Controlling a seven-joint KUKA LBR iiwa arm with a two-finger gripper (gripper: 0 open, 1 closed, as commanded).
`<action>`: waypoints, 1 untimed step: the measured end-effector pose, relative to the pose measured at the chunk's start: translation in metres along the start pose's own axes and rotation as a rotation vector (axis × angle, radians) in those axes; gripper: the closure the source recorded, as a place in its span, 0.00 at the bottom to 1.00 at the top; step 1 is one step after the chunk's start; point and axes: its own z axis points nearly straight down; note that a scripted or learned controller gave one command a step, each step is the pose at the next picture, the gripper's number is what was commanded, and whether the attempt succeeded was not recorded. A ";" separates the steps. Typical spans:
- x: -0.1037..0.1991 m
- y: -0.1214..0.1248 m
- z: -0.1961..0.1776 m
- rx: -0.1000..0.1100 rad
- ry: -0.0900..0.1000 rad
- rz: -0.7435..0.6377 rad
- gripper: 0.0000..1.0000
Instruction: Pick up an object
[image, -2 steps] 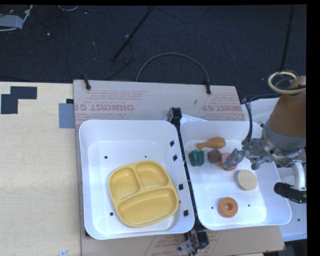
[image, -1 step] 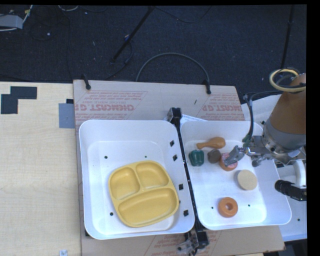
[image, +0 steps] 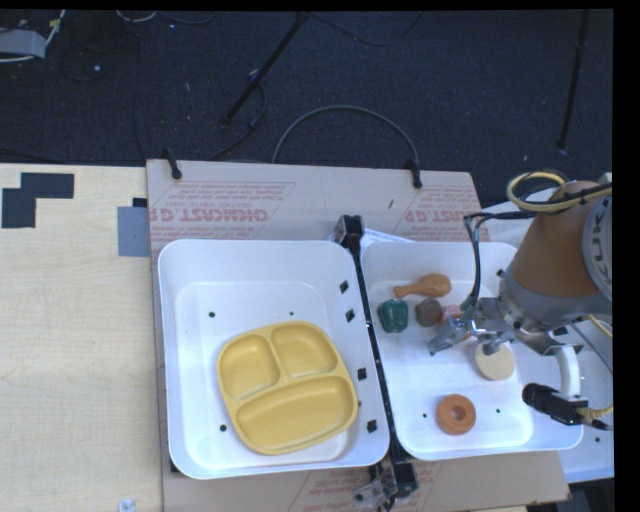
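My pincer (image: 462, 335) sits low over the right bin (image: 420, 430), metal fingers pointing toward the divider. Can't tell how far open they are, and I see nothing between them.

Closest item: a pale, smooth round disc (image: 494, 362), cream colored, just beside my pincer on the wrist side, partly under my metal hardware. Just past the tips: a small brown rough lump (image: 429, 313), then a dark green pepper shape (image: 393, 316), glossy, near the divider. Beyond those, toward the back wall, a tan drumstick shape (image: 424, 288), matte, lying flat. Nearer the front wall, an orange donut ring (image: 456, 414), standing apart from everything else, with open white floor around it.

Right bin is shallow, white, smooth plastic with rounded corners. A black strip (image: 368, 340) runs along the divider where the two bins meet. Items cluster mid-bin, so room is tight at my tips and freer near the front wall.

Left bin (image: 190, 300), well past the divider: a yellow sectioned tray (image: 288, 385), three compartments, rounded edges, lying flat and turned at a slant.

My arm (image: 560, 260) comes in from the far side of the right bin, orange band above the wrist, wrist bent down. Both bins sit on cardboard on the light wood desk (image: 70, 340).
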 end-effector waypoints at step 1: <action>0.001 0.000 0.051 -0.007 -0.002 0.002 0.00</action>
